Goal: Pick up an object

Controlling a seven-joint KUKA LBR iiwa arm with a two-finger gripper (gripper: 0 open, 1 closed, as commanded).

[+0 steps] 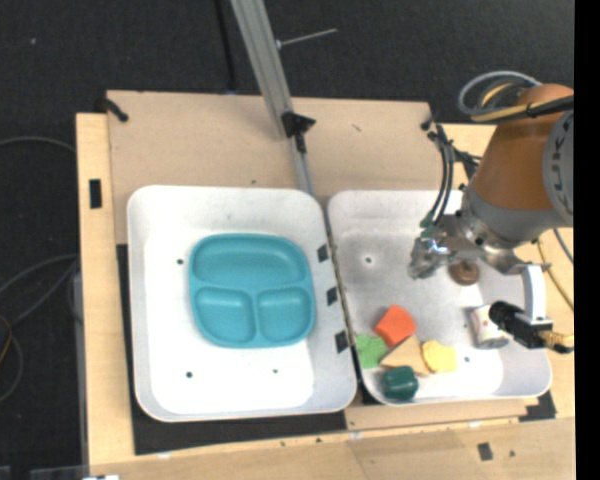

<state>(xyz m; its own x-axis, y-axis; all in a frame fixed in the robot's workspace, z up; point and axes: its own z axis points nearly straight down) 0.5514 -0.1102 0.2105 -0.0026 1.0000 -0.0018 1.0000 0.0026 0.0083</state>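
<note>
Several small objects lie at the front of the right bin [380,228]: an orange block [396,324], a light green block [370,350], a dark green piece [400,383], a yellow piece [439,356] and a tan wedge [408,359] among them. My gripper [446,258] hangs over the middle of the right bin, up and to the right of the orange block, below the orange band of the arm [520,168]. Nothing shows in its grasp.
The left bin [160,218] holds a teal divided plate [250,289]. A slanted metal pole [270,68] stands behind the bins. Cables and a white and black fitting [500,323] hang by the arm at the right bin's right side.
</note>
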